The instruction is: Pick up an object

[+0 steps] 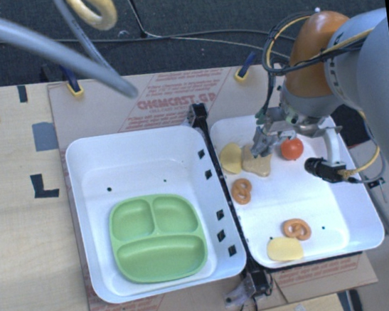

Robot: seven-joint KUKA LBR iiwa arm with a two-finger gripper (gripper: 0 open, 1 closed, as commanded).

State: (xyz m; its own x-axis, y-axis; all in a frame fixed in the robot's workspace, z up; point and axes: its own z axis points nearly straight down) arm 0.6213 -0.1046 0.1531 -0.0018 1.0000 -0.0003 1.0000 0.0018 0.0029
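the arm [342, 58], grey with an orange band, reaches in from the right and bends down over the far part of the right bin [362, 224]; its claw [259, 143] hangs low over a tan, bread-like piece [258, 166] near the bin's far left corner, the tips right at that piece's upper edge; whether the claw is released or clenched i cannot tell, and whether it touches the piece i cannot tell either; nothing is seen between its tips

in the right bin lie 6 things; a pale yellow piece [231, 158] sits just beside the tan piece, on its left, close to the wall shared by the 2 bins; a small red-orange tomato [292, 149] rests to the right of the claw, near it but apart; an orange pretzel [241, 191] lies just in front of the tan piece; a second orange pretzel [297, 229] lies toward the near side, and a yellow lemon-like piece [285, 248] sits just in front of it, close to the near wall

the left bin [84, 159] holds a green divided plate [158, 237] with 3 compartments, lying flat in its near half; both bins stand side by side on a brown cardboard sheet [172, 97] on the wooden bench [19, 233]
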